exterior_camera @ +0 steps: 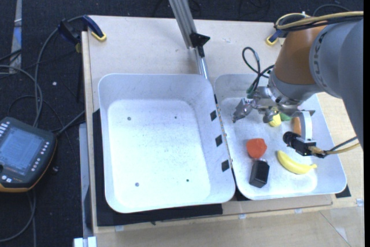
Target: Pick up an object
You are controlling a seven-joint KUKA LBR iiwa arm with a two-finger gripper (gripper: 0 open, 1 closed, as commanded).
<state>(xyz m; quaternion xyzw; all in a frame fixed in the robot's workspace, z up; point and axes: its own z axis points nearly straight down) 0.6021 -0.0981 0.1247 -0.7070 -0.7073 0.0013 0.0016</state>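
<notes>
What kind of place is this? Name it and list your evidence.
Probably a robotics lab or test bench: a robot arm reaches over two white bins, a control pendant lies on the floor, and loose cables run around.

Reaches in from the right, big and grey, with an orange band (295, 58) just above the wrist. Bends down low, wrist turned toward the left. Gripper (243, 110) points left and a bit down, metal fingers (238, 114) spread a little apart.
</notes>
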